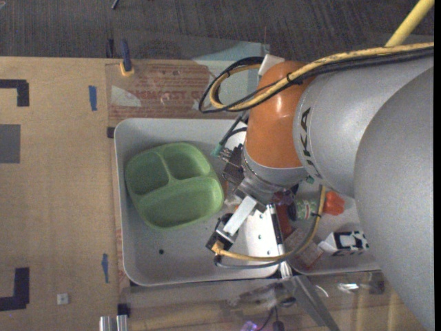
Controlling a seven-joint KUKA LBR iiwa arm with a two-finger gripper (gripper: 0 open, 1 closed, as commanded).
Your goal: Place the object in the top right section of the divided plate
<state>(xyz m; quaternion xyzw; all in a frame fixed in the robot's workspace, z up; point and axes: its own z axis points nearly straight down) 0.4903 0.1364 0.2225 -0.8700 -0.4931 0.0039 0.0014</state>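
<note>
My arm (pixel 358 157) is the biggest thing here. It comes in from the right and covers most of the right bin (pixel 368 257), because that is where the loose items lie and I have to go there before anything can be carried over. Beneath everything is the bench (pixel 55 185), bare on its left side. The left bin (pixel 120 185) holds only the green divided plate (pixel 176 185), lying flat and open side up. All three of its sections are empty, so the delivery is not yet done. The top right section (pixel 187 161), as I read it, is the smaller well on the side nearer my wrist.

My pincer (pixel 275 219) hangs under the orange band, over the seam between the two bins. I cannot tell whether it is apart, together or clamped on something.

The object is, I judge, one of the small things beside it: an orange piece (pixel 335 203), a black-and-white carton (pixel 349 241) or the reddish bits (pixel 298 211). I cannot tell which.
</note>
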